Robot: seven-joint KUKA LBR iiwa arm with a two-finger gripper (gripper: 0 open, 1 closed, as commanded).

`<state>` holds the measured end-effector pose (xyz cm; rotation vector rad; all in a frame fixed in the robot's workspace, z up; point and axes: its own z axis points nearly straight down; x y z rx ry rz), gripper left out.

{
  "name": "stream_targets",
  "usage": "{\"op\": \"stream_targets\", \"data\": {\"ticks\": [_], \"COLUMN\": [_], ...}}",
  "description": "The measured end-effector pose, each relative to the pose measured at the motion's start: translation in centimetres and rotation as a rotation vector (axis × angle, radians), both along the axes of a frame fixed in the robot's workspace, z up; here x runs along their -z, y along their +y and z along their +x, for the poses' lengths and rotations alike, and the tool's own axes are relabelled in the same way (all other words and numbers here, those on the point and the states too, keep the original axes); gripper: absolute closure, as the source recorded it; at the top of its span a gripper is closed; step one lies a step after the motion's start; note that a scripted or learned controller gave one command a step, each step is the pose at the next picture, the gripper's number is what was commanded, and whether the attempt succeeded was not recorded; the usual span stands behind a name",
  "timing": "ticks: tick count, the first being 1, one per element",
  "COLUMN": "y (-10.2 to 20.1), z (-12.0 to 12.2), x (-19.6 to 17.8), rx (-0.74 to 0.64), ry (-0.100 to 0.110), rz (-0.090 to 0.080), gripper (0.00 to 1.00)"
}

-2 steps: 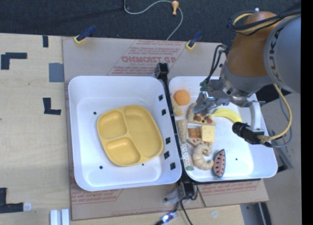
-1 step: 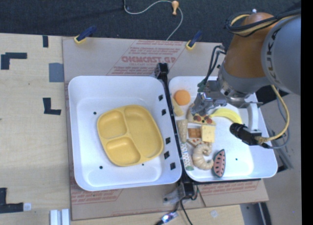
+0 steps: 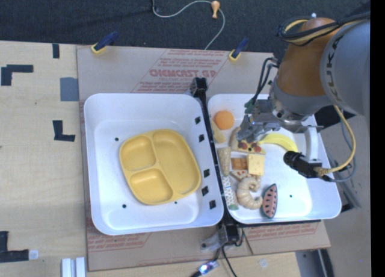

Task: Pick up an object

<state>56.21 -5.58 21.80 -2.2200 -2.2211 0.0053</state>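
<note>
My gripper [image 3: 248, 135] hangs low over the right bin [image 3: 313, 200], just above a cluster of toy food. Under and beside it lie a pizza slice [image 3: 248, 146], a yellow banana [image 3: 280, 141] to its right, and an orange [image 3: 223, 119] to its left. Nearer the front are a cheese wedge [image 3: 256, 164], a cracker [image 3: 239, 164], a corn cob [image 3: 224, 161], a croissant [image 3: 248, 191] and a watermelon slice [image 3: 269, 201]. The view does not let me see anything between the fingers.
The left bin [image 3: 102, 119] holds a yellow divided plate [image 3: 159, 165]. A black divider clip strip [image 3: 207, 143] runs between the bins. The arm's orange band [image 3: 301, 65] and cables [image 3: 313, 167] hang over the right bin's far and right side.
</note>
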Motion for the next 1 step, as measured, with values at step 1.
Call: {"op": "stream_targets", "data": {"ticks": [1], "y": [-0.32], "z": [-1.49], "x": [-1.22], "rx": [-0.001], "ry": [-0.001], "rz": [0.003], "gripper": [1.00]}}
